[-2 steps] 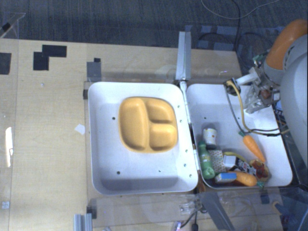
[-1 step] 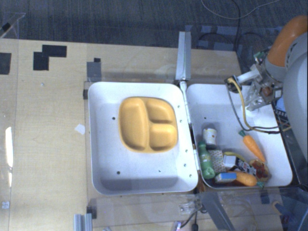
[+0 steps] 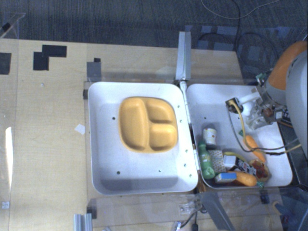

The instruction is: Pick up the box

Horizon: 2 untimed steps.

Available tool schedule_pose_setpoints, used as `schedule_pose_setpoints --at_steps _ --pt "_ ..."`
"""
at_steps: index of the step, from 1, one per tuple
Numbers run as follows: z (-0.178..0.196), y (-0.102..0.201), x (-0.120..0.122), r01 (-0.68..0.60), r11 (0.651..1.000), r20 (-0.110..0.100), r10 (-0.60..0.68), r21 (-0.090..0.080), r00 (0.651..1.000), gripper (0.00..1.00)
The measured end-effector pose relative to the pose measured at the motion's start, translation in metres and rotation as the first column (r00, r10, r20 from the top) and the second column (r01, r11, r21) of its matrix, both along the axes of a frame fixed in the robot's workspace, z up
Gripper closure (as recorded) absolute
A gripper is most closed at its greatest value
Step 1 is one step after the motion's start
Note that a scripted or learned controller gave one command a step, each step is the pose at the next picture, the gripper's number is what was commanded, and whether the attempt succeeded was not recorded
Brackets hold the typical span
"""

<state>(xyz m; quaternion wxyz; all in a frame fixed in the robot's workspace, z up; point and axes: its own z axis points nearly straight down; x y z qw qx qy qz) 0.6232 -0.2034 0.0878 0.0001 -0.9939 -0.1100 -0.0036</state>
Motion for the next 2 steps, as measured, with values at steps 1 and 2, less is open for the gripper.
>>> schedule_pose_setpoints --at_steps 1,2 --pt "0.0 0.055 0.032 -0.036 0.999 0.0 0.036 0.0 0.999 1.0" --pt "0.013 0.057 0.035 -0.042 0.999 0.005 0.042 0.002 0.999 1.0"
